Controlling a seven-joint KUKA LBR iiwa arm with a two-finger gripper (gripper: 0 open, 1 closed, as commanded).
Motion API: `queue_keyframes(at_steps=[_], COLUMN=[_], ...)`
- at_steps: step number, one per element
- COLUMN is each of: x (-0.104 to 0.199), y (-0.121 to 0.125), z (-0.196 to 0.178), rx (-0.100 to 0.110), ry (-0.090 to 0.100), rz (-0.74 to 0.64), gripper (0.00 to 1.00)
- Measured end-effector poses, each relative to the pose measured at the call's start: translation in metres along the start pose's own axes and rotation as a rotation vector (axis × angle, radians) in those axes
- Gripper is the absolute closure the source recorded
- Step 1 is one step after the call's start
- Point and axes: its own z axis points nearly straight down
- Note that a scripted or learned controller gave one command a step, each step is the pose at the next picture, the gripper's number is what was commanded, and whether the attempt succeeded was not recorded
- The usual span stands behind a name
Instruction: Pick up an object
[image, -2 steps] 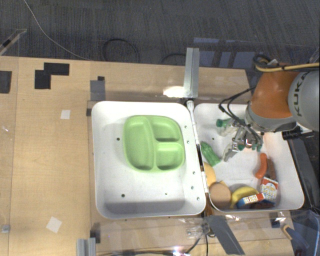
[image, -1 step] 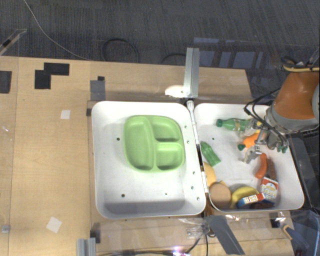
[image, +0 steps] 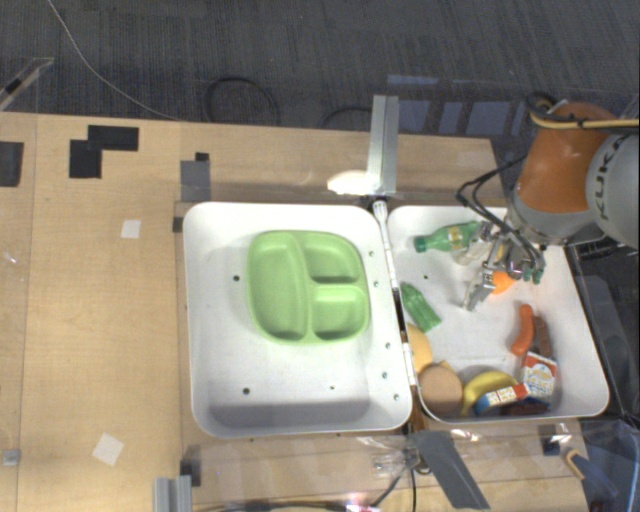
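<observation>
My gripper (image: 488, 280) hangs over the upper middle of the right bin (image: 592, 340), below the arm's orange band (image: 556, 170). A small orange object (image: 503, 283) shows right beside the gripper's tip; whether it is held I cannot tell. A clear green bottle (image: 445, 238) lies just to the gripper's left at the bin's back. A dark green item (image: 419, 307) lies against the left wall. At the front sit a brown round object (image: 439, 384), a yellow banana (image: 487, 382), a red-orange sausage shape (image: 523, 330) and a small carton (image: 539, 376).
The left bin (image: 215, 330) holds a light green divided plate (image: 307, 285). A metal post (image: 384, 140) stands behind the seam between the two bins. Cables (image: 478, 190) loop by the arm at the right bin's back edge.
</observation>
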Motion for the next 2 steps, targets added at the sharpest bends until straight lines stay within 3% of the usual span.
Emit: queue_keyframes(at_steps=[1, 2], x=[-0.0078, 0.0005], y=[0.0046, 0.003], z=[-0.015, -0.0107], rx=[-0.007, -0.005], ry=[-0.042, -0.001], rz=[-0.003, -0.005], gripper=[1.0, 0.0])
